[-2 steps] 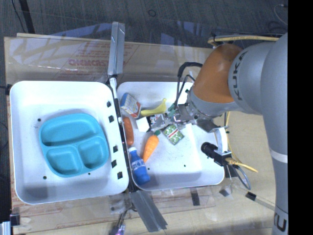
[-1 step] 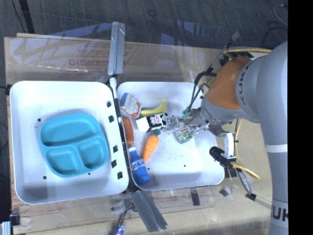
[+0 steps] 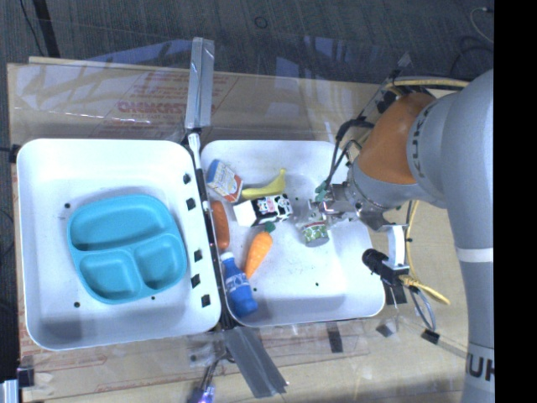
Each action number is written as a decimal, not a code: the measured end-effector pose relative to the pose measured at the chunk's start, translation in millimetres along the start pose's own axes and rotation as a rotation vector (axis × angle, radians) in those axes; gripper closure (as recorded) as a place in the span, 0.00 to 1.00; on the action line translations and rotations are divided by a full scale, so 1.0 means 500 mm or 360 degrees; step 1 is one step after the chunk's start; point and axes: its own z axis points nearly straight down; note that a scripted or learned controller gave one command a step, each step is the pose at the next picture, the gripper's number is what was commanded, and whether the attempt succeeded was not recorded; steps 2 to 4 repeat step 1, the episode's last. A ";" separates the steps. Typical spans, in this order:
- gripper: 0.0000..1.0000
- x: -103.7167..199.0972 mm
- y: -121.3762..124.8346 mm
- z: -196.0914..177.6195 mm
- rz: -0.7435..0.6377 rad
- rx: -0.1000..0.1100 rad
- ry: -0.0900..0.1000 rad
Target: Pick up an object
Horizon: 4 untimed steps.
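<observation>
The gripper (image 3: 316, 222) hangs low over the right bin (image 3: 357, 296), just right of the carrot (image 3: 258, 253), with a small greenish object (image 3: 315, 235) right under its tip — whether the jaws are apart, together or clamped on it I cannot tell. The other pickable things crowd the bin's left wall beside the carrot: a blue bottle (image 3: 237, 288), a sausage (image 3: 221, 222), a banana (image 3: 264, 184) and a carton (image 3: 221, 180). That leaves the greenish piece apart from the cluster — likely why the arm reaches there — while the blue tray (image 3: 126, 246) sits alone in the left bin (image 3: 50, 326).
</observation>
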 end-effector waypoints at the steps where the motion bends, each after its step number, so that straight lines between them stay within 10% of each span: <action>1: 1.00 0.059 0.064 -0.173 -0.0163 -0.0008 0.0001; 4: 1.00 0.059 0.064 -0.173 -0.0163 -0.0008 0.0001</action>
